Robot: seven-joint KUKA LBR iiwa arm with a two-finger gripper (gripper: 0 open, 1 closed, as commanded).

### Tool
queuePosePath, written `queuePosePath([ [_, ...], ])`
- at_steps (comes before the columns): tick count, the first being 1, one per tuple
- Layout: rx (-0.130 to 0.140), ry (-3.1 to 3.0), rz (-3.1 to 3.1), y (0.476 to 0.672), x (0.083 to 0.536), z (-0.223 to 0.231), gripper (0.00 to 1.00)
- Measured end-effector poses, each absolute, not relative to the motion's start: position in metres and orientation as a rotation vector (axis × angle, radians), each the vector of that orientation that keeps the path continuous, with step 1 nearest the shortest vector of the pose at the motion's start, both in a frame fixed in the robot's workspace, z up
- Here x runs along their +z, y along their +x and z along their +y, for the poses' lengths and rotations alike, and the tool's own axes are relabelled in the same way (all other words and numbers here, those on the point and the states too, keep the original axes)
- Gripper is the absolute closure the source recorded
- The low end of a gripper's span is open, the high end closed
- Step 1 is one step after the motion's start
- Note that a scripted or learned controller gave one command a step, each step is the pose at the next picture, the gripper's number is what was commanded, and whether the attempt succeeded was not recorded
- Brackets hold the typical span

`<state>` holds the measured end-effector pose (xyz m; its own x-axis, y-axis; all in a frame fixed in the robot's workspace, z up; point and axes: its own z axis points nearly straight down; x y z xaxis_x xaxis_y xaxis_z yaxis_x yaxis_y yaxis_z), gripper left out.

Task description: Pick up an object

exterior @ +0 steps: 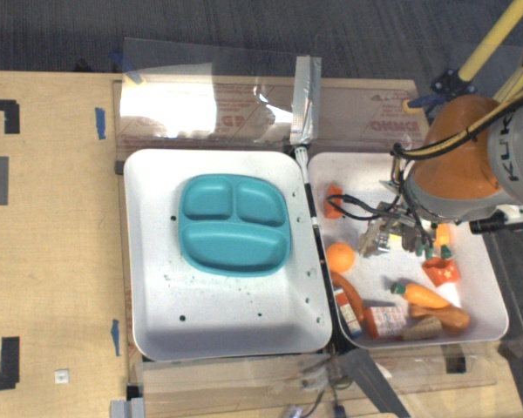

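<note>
Tool low in right bin, finger state unreadable in cable clutter, nearest pick the orange ball just beside at 8 o'clock, carrot farther at 5.

Bright, even light from above; strong glare on the clear plastic sheet at the far side; focus slightly soft.
</note>
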<state>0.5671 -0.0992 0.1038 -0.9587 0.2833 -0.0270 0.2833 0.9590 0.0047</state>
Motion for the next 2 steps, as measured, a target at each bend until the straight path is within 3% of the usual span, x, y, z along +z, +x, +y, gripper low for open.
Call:
queuePosePath([
  [1,0.002,0.497,3.088,0.627,0.197,-0.089,1.0],
  [2,0.001,0.328,3.122,0.592,0.095,-0.106,1.0],
])
